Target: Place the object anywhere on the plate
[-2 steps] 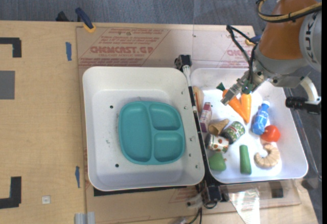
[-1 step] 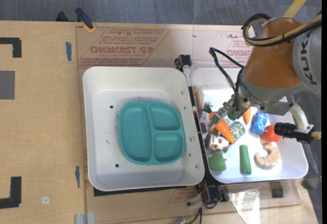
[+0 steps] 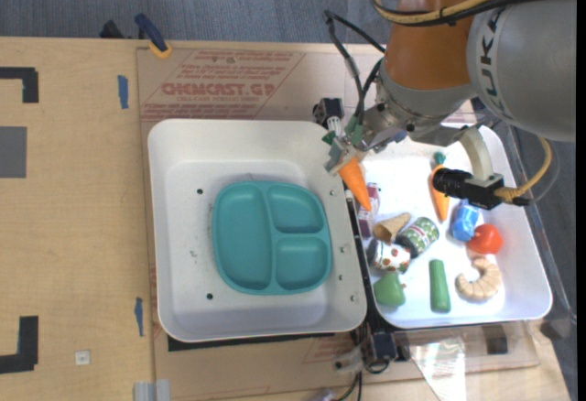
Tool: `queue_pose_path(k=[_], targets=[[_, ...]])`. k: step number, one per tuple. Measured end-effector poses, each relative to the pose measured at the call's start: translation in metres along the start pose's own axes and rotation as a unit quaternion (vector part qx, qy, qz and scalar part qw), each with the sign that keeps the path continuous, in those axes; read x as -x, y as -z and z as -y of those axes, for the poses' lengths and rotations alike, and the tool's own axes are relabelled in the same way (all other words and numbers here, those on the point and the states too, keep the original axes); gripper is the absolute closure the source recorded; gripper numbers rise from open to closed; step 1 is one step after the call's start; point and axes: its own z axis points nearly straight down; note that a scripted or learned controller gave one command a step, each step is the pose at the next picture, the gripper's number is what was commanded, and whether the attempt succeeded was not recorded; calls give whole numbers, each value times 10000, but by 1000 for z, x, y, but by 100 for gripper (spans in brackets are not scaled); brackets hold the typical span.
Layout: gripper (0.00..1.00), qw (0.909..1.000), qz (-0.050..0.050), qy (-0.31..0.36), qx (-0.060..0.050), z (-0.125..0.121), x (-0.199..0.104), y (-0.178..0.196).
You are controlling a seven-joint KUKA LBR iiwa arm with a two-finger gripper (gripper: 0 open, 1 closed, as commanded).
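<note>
**Left.** A brown cardboard sheet with red print point(image 3: 220, 83) covers the bench under the shallow white left-hand bin point(image 3: 174, 207). A teal plastic plate with three compartments point(image 3: 252, 243) lies flat in the middle of this bin, with bare white floor all around it.

**Centre.** The two-finger gripper point(image 3: 339, 152) hangs over the seam where the two bins meet, near their far corners. Its fingers are drawn narrow on the broad upper end of a small orange toy carrot point(image 3: 356, 185). The carrot slants down and to the right from the fingertips, and its pointed end is over the left edge of the right-hand bin. The carrot is therefore directly under the gripper, to the right of the teal plate and apart from it.

**Right.** The grey arm with the orange band point(image 3: 439, 24) reaches in over the shallow white right-hand bin point(image 3: 536, 294). From left to right this bin holds:
- a tan toy ice-cream cone point(image 3: 392, 225);
- a green toy pepper point(image 3: 389, 289) at the near edge;
- a small tin with a green label point(image 3: 419, 234);
- a green toy cucumber point(image 3: 440, 285);
- a second orange carrot-like piece point(image 3: 440, 202), partly hidden;
- a blue piece point(image 3: 465, 223);
- a red ball-shaped toy point(image 3: 485, 239), just beside the blue piece;
- a curled pale-orange toy shrimp point(image 3: 481, 278).
</note>
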Motion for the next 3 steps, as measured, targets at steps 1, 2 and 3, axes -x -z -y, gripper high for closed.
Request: queue_pose_path(k=[1,2,3], targets=[[100,9981,-20,-616,-58,-12,-73,-17],[0,9980,-10,-629,-52,-12,-71,-16],[0,9980,-10,-629,-51,-12,-71,-16]])
